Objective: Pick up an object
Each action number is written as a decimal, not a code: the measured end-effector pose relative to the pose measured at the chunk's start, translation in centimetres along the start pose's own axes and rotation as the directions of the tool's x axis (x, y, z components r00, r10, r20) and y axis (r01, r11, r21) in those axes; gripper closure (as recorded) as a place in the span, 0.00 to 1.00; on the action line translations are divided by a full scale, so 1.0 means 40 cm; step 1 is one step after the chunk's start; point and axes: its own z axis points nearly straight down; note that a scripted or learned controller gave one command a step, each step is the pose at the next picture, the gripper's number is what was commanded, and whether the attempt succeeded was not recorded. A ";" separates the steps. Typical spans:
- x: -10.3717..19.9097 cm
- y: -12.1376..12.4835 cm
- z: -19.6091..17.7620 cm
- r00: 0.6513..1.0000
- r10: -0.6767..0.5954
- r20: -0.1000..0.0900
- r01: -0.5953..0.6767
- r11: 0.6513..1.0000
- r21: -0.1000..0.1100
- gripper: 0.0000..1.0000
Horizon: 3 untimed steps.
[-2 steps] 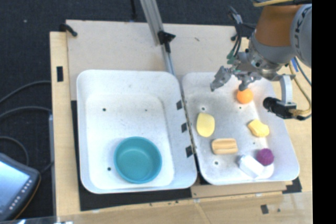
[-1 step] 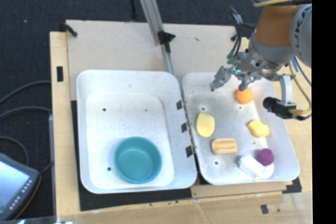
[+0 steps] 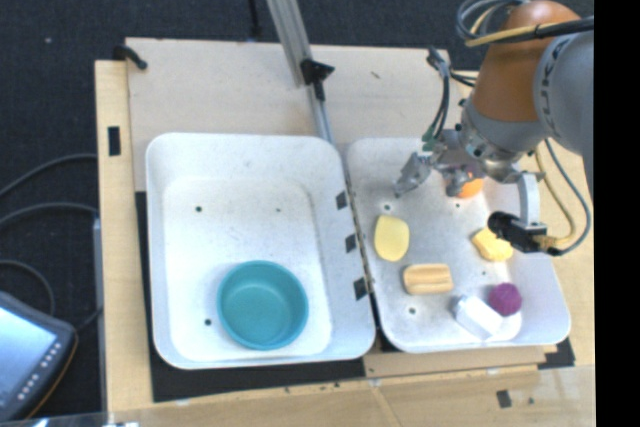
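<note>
The arm's end effector (image 3: 455, 170) hangs low over the right bin's (image 3: 400, 325) far end, just above an orange object (image 3: 468, 185); its grip cannot be told. The pick looks to be at the approach stage, with yellow, tan, purple and white pieces lying nearer; next comes a clean close and lift.

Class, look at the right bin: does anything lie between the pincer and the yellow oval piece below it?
Nothing visible. The pincer hangs over bare bin floor, and the yellow oval lies below it with open floor between. The tan block sits beyond the oval.
</note>
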 end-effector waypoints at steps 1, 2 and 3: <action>0.003 0.003 0.108 1.000 0.001 0.000 -0.001 1.000 -0.001 0.00; 0.000 0.001 0.227 1.000 0.001 0.000 -0.001 1.000 -0.001 0.00; -0.002 0.006 0.192 1.000 0.006 -0.001 -0.006 1.000 -0.008 1.00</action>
